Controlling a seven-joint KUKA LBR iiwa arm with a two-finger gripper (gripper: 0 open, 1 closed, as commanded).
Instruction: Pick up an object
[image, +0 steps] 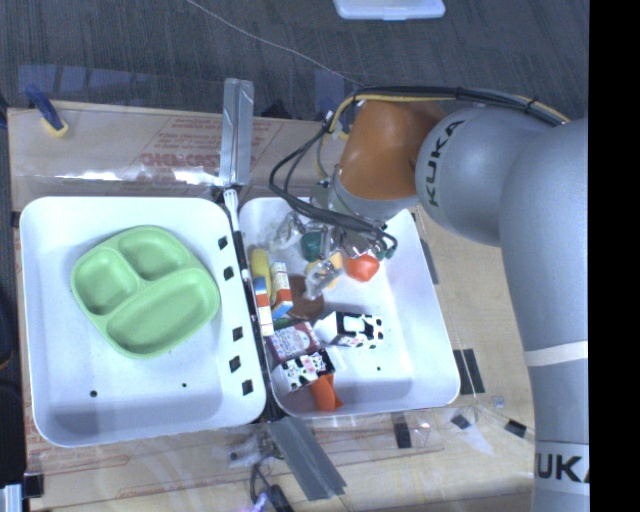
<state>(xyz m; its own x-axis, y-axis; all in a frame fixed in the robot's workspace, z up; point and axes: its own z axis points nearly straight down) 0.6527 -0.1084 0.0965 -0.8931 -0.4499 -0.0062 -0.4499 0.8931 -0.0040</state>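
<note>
My gripper (322, 256) hangs under the orange wrist band, low over the back of the right bin (425, 340). A teal piece (314, 241) shows right at the gripper. Just to its right lies a small red-orange ball (364, 267). Left of it, a yellow item (260, 265) and a red, white and blue tube (281, 285) lie along the bin's left wall. Nearer the front are a black-and-white cow-patterned item (358, 328), a dark red packet (291, 343), a second black-and-white item (303, 371) and an orange piece (326, 395).
The left bin (60, 400) holds a green divided plate (146, 289). The big grey arm (520, 200) covers the bench's right side, and black cables (300, 170) loop beside the wrist. A grey divider strip (236, 130) runs between the bins.
</note>
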